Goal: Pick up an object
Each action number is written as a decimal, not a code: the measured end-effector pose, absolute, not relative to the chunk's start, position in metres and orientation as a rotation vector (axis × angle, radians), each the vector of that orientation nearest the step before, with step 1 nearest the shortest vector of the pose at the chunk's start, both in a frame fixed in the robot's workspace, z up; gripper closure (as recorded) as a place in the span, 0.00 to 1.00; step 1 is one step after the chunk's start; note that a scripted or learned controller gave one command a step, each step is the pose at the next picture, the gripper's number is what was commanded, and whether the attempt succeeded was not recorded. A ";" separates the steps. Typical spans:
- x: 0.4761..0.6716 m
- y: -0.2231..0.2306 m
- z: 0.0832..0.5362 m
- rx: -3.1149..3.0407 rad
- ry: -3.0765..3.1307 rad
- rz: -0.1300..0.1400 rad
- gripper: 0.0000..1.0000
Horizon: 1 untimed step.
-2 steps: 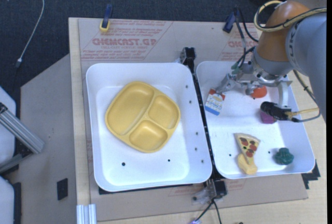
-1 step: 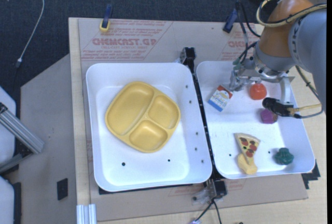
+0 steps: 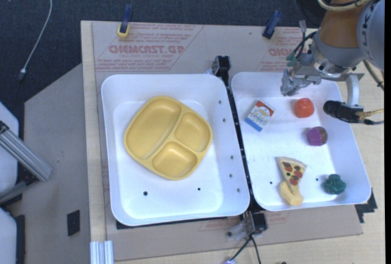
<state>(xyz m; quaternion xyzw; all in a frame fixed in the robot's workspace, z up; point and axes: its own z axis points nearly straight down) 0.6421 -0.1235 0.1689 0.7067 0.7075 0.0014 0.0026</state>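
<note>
So the jaws [image 3: 292, 87] hung over the far edge of the right bin [image 3: 351, 153], and honestly I couldn't tell if they were open or closed, they were just a dark blur from up there. Nothing was visibly between them. Just right of them sat a little orange-red tomato thing [image 3: 303, 108], close but apart. Left of that lay a small white carton [image 3: 259, 115], tilted. A purple toy [image 3: 316, 135] was nearer, then a pizza slice [image 3: 291, 179] and a green lump [image 3: 334, 184] at the near end. The left bin [image 3: 116, 128] had a yellow divided plate [image 3: 168, 137] in it. Both bins sat on the tabletop [image 3: 91, 61], with blue clamps [image 3: 125, 19] along its far edge.
</note>
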 end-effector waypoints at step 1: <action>0.644 -0.124 0.224 2.215 2.219 0.006 1.00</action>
